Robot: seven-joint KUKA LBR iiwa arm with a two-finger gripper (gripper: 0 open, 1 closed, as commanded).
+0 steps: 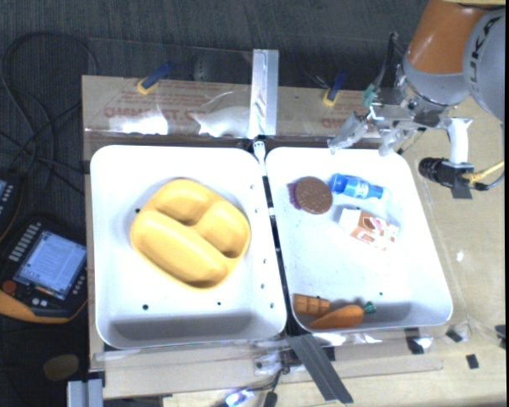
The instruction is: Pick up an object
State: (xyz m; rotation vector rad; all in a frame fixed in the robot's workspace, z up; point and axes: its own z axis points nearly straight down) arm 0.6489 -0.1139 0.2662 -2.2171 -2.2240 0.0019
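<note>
The right bin (pixel 424 253) holds a brown round patty (pixel 311 196), a small blue bottle (pixel 356 186) lying on its side, a white and red carton (pixel 367 227), and an orange carrot (pixel 338 315) against the front wall. My gripper (pixel 366 137) hangs over the back rim of this bin, just behind the blue bottle. Its fingers stand spread open with nothing between them. A large yellow bread-like lump (pixel 191 231) lies in the left bin (pixel 110 227).
A metal divider post (pixel 264 91) stands behind the seam between the bins. Crumpled clear plastic (pixel 195 117) and two clamps lie on the back board. A handheld pendant (pixel 38 270) and cables sit on the floor at left.
</note>
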